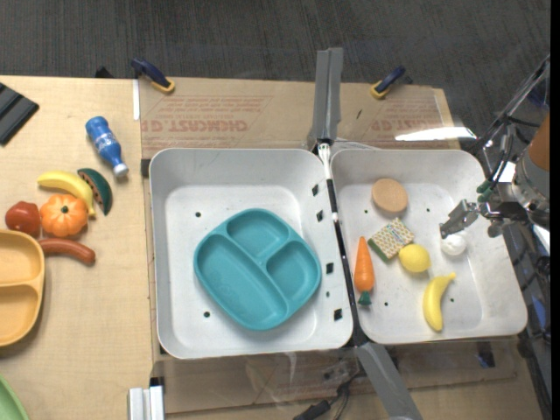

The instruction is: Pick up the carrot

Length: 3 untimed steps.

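The orange carrot (364,266) with a green stub lies lengthwise in the right bin (490,322), close against its left wall. My gripper (475,221) hovers over the bin's right side, well to the right of the carrot and apart from it. Its fingers stand open with nothing between them. A small white ball (453,245) sits just below the left fingertip (455,220).
In the right bin lie a tan round disc (389,195), a patterned block (391,237), a lemon (415,258) and a banana (436,300). The left bin holds a teal divided plate (256,268). Toy food and a blue bottle (106,145) lie on the bench at left.
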Each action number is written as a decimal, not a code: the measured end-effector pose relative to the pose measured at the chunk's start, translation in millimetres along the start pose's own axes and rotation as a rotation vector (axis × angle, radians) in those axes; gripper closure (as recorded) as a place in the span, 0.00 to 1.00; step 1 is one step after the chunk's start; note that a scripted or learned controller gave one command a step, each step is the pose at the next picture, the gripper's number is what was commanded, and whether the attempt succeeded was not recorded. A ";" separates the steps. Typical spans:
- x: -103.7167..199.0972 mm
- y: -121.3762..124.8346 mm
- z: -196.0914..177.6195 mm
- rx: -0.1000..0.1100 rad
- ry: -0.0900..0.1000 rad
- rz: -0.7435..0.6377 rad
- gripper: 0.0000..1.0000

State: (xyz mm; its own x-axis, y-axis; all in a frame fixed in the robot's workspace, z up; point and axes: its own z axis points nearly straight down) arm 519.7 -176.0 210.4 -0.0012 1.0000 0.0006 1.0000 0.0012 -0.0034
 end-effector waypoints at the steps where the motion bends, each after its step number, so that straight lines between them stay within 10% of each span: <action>1: -0.6 0.4 -8.1 0.001 0.000 0.000 1.00; 3: 10.0 47.7 -3.1 -0.004 -0.003 -0.440 1.00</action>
State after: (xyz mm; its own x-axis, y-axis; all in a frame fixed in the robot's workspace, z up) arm 567.4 -165.9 213.4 -0.4274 0.9041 -0.0014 0.9041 0.4274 0.0004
